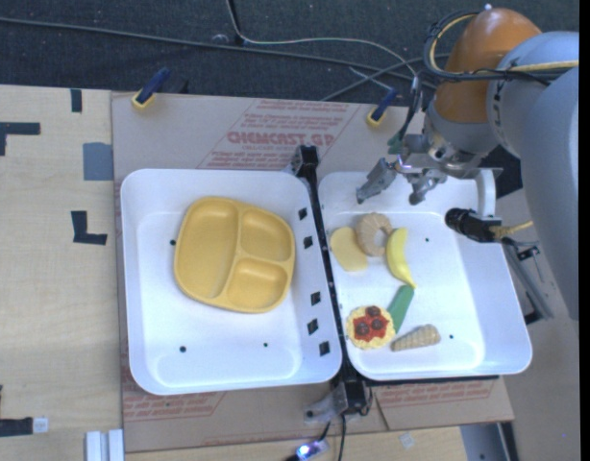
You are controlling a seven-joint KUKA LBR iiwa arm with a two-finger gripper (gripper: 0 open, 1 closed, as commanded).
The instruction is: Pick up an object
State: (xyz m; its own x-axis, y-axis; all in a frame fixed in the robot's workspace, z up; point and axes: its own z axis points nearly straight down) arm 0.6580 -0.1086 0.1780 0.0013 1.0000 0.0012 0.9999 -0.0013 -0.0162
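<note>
A: Two metal fingers of the grey two-finger gripper (395, 182) are spread apart with nothing between them; it hangs over the back rim of the right white bin (487, 296).

B: The curved yellow toy banana (400, 255) lies touching the tan bread roll (374, 230); a grab might bump both; the smooth plastic floor lets toys slide.

A: The brown cardboard sheet (276, 137) lies under the bins; black cables (305, 51) trail behind.

Divided plate (234, 254) in the left bin (141, 286). Toy foods clustered in the right bin (487, 325): banana (400, 255) right of bread roll (373, 231), pizza (369, 326) left of cone (416, 337).
</note>
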